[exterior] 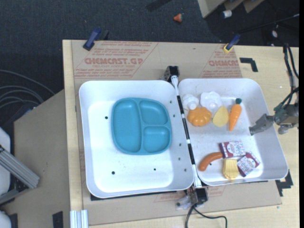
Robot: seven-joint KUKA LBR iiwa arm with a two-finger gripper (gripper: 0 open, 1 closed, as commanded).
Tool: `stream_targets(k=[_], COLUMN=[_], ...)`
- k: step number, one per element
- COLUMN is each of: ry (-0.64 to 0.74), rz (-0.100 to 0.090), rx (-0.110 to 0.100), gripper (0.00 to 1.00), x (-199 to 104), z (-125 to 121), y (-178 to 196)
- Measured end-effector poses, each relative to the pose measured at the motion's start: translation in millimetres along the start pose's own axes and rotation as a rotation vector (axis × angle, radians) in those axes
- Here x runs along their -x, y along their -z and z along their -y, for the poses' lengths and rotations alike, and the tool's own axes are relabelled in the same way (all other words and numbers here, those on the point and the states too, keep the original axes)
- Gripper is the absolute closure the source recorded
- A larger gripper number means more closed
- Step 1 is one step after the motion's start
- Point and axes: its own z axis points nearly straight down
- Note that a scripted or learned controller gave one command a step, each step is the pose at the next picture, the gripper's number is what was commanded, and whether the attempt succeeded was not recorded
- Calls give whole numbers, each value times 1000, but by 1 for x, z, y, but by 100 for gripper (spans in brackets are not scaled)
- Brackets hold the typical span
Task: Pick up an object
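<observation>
The right bin (266, 91) holds several toy foods. At its back lie two white pieces (202, 100), an orange lumpy piece (199, 117), a yellow piece (221, 117) and a carrot (234, 115). Toward the front are an orange sausage (210, 160), a dark red packet (232, 149), a second packet (248, 164) and a yellow ridged piece (230, 169). My gripper (262, 124) reaches in over the bin's right wall, to the right of the carrot and above the packets. It touches none of them, and nothing shows in it.
A blue divided plate (141, 126) lies in the left bin (95, 103). A black hinge strip (183, 122) runs between the bins. Clamps (92, 38) sit on the board's back edge, and cables (290, 65) hang at the far right.
</observation>
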Motion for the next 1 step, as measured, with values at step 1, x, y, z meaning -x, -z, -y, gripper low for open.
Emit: stream_targets(k=[1], ry=[1], rz=[2], rx=[2], gripper=[0], x=[6], z=[-93], y=[-77])
